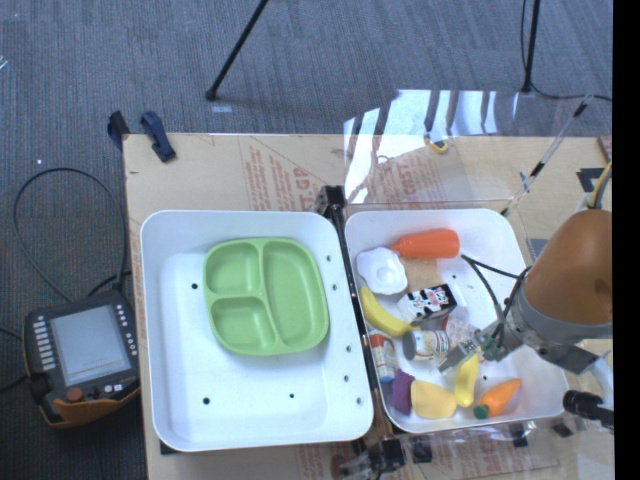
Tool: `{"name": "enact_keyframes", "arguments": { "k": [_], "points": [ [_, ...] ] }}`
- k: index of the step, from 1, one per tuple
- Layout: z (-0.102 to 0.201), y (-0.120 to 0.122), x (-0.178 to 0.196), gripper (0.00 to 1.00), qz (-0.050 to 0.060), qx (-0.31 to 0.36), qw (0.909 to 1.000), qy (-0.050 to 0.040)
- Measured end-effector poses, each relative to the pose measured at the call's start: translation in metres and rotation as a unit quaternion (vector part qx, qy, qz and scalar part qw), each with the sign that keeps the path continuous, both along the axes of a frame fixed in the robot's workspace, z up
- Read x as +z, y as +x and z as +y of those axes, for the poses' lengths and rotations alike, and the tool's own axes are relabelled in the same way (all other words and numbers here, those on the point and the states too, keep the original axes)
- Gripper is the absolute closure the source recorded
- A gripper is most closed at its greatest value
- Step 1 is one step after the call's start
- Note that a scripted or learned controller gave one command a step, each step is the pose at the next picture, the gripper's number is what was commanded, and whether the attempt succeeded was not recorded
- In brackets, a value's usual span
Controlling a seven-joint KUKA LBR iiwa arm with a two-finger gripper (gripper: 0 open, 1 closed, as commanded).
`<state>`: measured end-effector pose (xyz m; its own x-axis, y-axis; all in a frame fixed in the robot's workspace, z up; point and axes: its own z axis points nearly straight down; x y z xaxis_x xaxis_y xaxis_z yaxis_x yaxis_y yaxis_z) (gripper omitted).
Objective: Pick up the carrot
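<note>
From my feed, the carrot (pixel 499 397) lies in the right bin (pixel 505 230), down at its near right corner. It is small and bright orange, tapering toward the upper right, with a green stub at its lower left end. It looks like a smooth toy piece, lying on its side and tilted diagonally. Just left of it I see a yellow piece (pixel 466 379) standing at a slant, and a flatter yellow shape (pixel 432 400) beside a purple item (pixel 401 391).

The gripper (pixel 474 351) sits at the end of the grey arm with its orange band (pixel 574 268), reaching in from the right. It hovers over the clutter above the yellow piece, near the carrot but up and to the left of it. I cannot tell whether it is released or clenched, and I see nothing held.

Farther back in the same bin lie a larger orange bottle-like object (pixel 426 244), a white item (pixel 382 270), a banana (pixel 380 313), a small black-and-white carton (pixel 433 301) and a small can (pixel 428 344). The left bin (pixel 170 368) holds a green divided plate (pixel 266 295)
</note>
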<state>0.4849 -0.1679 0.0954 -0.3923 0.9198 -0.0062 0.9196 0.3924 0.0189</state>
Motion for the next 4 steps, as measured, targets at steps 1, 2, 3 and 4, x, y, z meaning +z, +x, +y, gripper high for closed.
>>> {"name": "enact_keyframes", "arguments": {
  "k": [1,2,3,4],
  "points": [
    [-0.043,-0.002,-0.004,0.0,0.003,0.179,0.9839,-0.003],
    [-0.047,0.0,0.004,1.0,-0.001,0.171,0.9852,-0.0048],
    [-0.045,-0.008,0.025,1.0,0.01,0.208,0.9781,-0.0004],
    [0.016,0.018,0.002,1.0,0.013,0.153,0.9881,0.0006]
  ]
}}
